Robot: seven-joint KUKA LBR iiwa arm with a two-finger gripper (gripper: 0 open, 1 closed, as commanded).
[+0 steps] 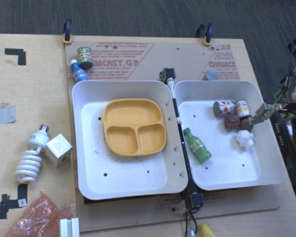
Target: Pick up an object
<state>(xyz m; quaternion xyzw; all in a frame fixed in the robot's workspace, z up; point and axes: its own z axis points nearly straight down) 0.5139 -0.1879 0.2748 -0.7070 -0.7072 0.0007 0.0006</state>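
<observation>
Camera view looks down on the worktop, where the left bin carries a yellow divided plate and the right bin holds a green bottle, a lying can, a small jar, a dark reddish lump and a white crumpled piece. At the right bin's far-right rim the pincer reaches in just beside the jar and lump; whether it is released or clenched I cannot tell

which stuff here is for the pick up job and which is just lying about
For the job: gripper, can, green bottle, white lump, right bin.
Lying about: yellow tray, light bulb, white cube, blue bottle.
</observation>
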